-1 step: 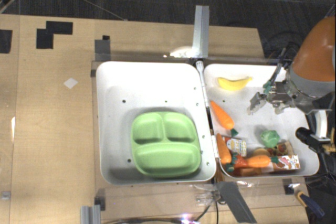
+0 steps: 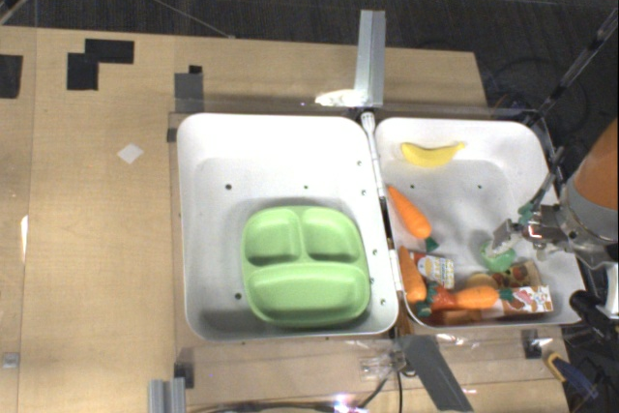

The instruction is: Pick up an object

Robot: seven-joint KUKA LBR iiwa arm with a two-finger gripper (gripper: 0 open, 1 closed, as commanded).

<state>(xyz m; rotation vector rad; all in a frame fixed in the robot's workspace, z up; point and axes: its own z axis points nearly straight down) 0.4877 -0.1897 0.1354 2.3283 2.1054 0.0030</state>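
The right bin (image 2: 484, 171) holds a yellow banana (image 2: 431, 153) near its far wall and an orange carrot (image 2: 411, 214) along its left side. Several small items lie heaped at its near edge: a second carrot (image 2: 412, 278), an orange piece (image 2: 477, 296), a small carton (image 2: 436, 268) and a red-and-white packet (image 2: 527, 301). My gripper (image 2: 517, 232) reaches in from the right and hangs low over the bin's right part. Just below its tip lies a pale green object (image 2: 498, 258); whether the two touch is unclear.
The left bin (image 2: 208, 208) bears a green divided plate (image 2: 305, 264) toward its near side. A metal post (image 2: 371, 63) stands behind the wall between the bins. Wooden benchtop (image 2: 87, 237) stretches to the left. Cables run at the right.
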